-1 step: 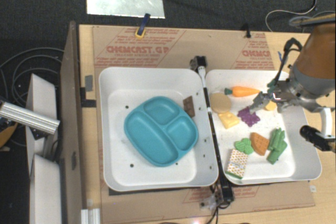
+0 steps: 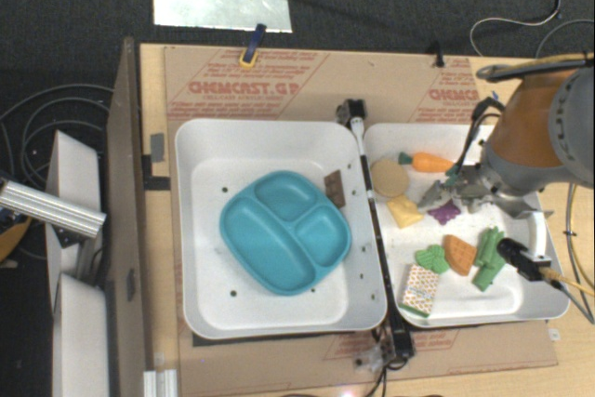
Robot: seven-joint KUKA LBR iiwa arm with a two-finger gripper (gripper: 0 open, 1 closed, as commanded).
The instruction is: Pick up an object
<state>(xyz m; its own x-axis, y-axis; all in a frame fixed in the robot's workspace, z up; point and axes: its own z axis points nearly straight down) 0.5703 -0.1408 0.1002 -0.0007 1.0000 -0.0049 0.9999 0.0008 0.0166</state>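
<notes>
The right bin [image 2: 530, 307] holds several toy foods. An orange carrot [image 2: 429, 163] lies at its back, with a round beige cookie [image 2: 390, 177] to the left. A yellow cheese wedge [image 2: 403, 213] sits below the cookie. A small purple piece [image 2: 445, 213] lies in the middle. Toward the front are a green leafy piece [image 2: 430, 258], an orange-brown piece [image 2: 458, 254], a green vegetable [image 2: 488, 258] and a patterned packet [image 2: 420, 289]. My gripper [image 2: 450, 192] reaches in from the right, low over the bin, just above the purple piece and right of the cheese.
The left bin [image 2: 200, 163] holds a teal divided plate [image 2: 284, 231] and a small brown block [image 2: 335, 189] by its right wall. A divider ridge [image 2: 370, 209] separates the bins. The grey arm with its orange band [image 2: 525, 130] covers the right bin's back right corner.
</notes>
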